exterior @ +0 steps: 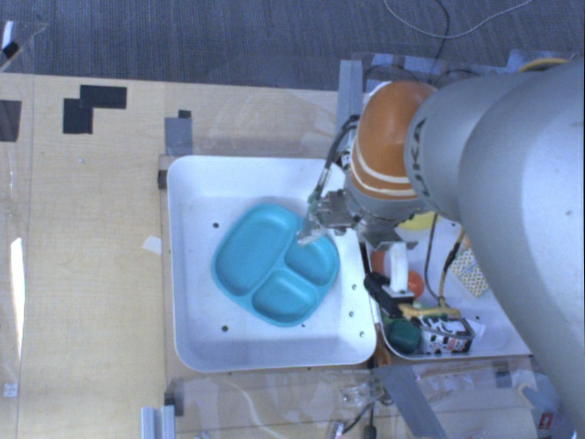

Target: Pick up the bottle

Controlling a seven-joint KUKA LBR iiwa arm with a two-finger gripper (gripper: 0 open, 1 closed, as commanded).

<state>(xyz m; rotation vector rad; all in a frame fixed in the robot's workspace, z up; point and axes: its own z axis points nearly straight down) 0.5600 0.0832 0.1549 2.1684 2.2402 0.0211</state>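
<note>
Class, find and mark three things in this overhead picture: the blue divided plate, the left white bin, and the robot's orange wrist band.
blue divided plate (260, 254): camera view, on its large left compartment.
left white bin (196, 327): camera view, on bare floor near its lower left corner.
orange wrist band (388, 126): camera view, on its upper curved surface.

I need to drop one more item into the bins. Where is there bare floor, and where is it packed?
Left bin: bare floor along the left wall and the near edge, beside and in front of the blue divided plate. Right bin: crowded, with small items bunched under the arm and gripper.
</note>
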